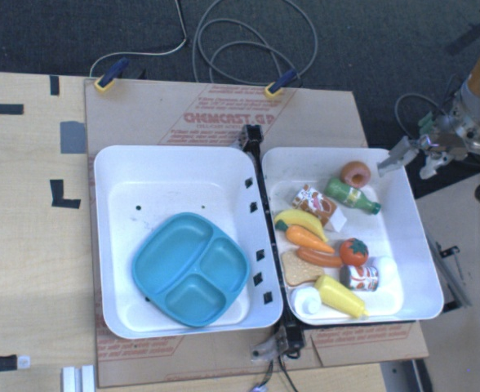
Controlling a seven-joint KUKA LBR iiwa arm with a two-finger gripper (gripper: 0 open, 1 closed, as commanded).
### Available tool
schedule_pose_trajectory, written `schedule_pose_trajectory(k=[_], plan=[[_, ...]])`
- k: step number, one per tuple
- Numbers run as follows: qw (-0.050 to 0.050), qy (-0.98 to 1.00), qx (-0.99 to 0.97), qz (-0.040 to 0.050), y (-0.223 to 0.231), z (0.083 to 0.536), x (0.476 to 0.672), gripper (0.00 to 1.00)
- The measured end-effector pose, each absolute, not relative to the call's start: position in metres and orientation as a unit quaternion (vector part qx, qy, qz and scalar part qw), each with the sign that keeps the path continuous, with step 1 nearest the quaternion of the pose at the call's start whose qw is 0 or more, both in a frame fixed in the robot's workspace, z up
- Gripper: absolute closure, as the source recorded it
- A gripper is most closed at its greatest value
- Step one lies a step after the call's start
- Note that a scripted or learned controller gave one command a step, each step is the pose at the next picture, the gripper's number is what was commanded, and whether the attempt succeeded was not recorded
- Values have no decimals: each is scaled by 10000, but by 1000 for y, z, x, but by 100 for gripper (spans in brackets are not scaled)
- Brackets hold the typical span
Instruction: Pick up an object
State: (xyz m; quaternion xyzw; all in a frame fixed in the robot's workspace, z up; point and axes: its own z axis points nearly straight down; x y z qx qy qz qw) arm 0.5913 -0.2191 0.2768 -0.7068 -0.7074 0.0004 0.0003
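The right bin holds a heap of toy food: a donut, a green bottle, a brown snack pack, a banana, a carrot, a sausage, a tomato, a can and a yellow bottle. My gripper hangs over the bin's upper right corner, just right of the donut. Its two grey fingers are spread, so it is open, with nothing between them.
The left bin holds a blue divided plate. A black divider joins the two bins. Both stand on a cardboard sheet held by yellow-and-blue clamps, with cables lying behind it.
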Motion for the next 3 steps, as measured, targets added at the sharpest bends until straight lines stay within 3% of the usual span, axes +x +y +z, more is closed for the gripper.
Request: schedule_pose_trajectory(k=[1,2,3], plan=[[42,-7084,-7058,29,-221,92,636,0],[74,-7062,-7079,113,-186,82,663,0],[70,-7052,-7089,108,-189,93,663,100]])
